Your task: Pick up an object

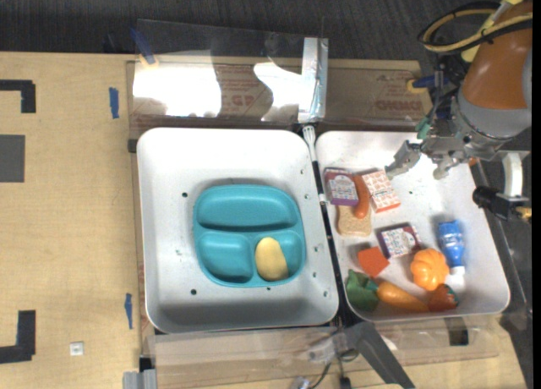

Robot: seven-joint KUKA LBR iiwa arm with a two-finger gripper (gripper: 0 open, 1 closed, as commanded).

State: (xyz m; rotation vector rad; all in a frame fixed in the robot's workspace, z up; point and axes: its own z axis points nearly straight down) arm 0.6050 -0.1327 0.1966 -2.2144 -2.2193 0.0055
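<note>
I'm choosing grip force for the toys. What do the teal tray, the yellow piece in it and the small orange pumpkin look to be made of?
The teal divided tray looks like moulded plastic, smooth and matte, with rounded compartment walls. The yellow potato-like piece seems hard toy plastic, with an even colour and a soft sheen. The small orange pumpkin also looks like glossy plastic, going by a bright highlight on top; rubber can't be ruled out.

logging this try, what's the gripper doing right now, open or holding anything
gripper: jaws open, nothing between them, over the right bin's upper right corner.
</note>
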